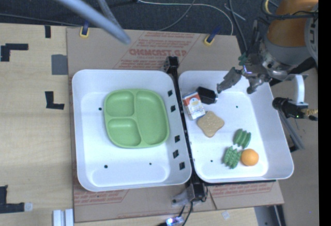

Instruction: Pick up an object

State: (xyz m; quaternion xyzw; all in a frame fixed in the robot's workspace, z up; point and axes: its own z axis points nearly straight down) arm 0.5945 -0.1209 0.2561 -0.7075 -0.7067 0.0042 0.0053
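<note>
Nearest, at the lower right of the frame, my white right-hand bin (269, 170) holds a small round orange ball (249, 157), a knobbly green toy (232, 157) and a green ridged pod (241, 138). Farther up lie a tan bread-shaped slice (210, 124), a small red-and-white carton (194, 105) and a small black block (206, 95). The left bin carries a green divided plastic plate (137, 118). My hand (240, 81) hovers over the bin's upper edge, fingers spread, holding nothing. I judge this the approach: next I must descend squarely over one item.
</note>
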